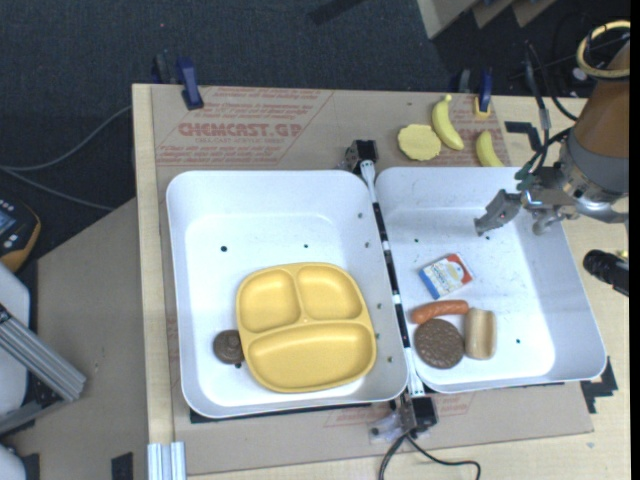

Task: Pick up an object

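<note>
My gripper (520, 214) hangs over the upper right part of the right bin (540, 298), open, with nothing between its fingers. Below and to its left in that bin lie a small white, blue and red packet (445, 273), a reddish sausage (440, 310), a round brown patty (439, 343) and a tan bread roll (480, 333). The packet is the closest of these to the gripper and is well apart from it.
The left bin (200, 228) holds a yellow divided plate (305, 325) and a small brown disc (229, 346) at its left. Behind the right bin, on the bench, lie two bananas (447, 123) (487, 148) and a yellow round piece (420, 141).
</note>
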`<state>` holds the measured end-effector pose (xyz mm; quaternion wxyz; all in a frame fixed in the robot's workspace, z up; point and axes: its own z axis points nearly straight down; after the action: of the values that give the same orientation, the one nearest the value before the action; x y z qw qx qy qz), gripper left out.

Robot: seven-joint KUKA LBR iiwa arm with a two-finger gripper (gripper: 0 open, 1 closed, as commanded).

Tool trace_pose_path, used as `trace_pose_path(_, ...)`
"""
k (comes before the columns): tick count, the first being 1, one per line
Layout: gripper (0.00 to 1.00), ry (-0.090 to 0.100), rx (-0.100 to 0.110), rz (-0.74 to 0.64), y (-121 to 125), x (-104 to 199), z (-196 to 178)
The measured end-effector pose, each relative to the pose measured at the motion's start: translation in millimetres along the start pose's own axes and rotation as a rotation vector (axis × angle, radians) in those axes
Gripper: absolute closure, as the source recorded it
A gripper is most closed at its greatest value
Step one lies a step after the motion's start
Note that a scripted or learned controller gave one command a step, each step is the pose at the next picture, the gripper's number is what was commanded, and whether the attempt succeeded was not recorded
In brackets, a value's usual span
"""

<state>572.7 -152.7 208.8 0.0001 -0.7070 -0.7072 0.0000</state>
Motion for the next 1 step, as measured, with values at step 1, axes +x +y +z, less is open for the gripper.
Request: trace_pose_path(1, 0.0, 0.005, 0.01, -0.006, 21.0, 63.6, 111.4)
